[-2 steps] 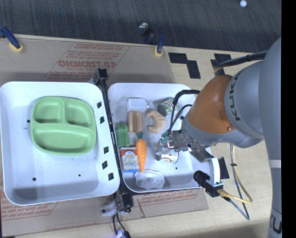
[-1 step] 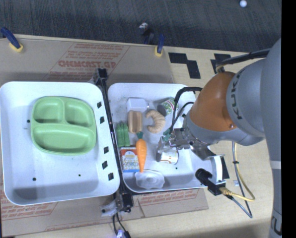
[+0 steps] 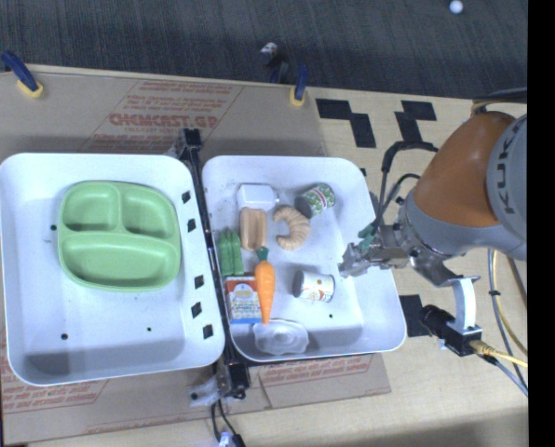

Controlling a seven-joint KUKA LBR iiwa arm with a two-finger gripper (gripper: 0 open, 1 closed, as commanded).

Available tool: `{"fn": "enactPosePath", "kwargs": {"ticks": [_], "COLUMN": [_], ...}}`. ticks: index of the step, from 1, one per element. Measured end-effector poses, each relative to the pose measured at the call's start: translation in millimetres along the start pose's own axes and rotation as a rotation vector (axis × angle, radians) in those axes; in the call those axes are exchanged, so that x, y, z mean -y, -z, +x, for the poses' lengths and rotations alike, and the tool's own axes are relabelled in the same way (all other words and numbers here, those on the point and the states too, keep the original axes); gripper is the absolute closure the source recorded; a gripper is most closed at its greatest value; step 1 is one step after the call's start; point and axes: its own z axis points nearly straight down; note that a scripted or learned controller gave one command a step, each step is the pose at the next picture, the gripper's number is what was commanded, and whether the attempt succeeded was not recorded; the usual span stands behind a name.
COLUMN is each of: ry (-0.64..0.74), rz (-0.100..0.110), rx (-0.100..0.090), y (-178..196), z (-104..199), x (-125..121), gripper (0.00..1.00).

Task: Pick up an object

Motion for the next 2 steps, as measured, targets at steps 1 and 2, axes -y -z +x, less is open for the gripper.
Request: {"fn": "enactPosePath", "kwargs": {"ticks": [1,2], "ry": [0.0,0.003], "rz": [0.0,0.004], "rx": [0.0,-0.002], "y": [-0.2,-123.4], "z": [0.2,32.0], "x": [0.0,0.5], "gripper": [0.0,0.0]}}
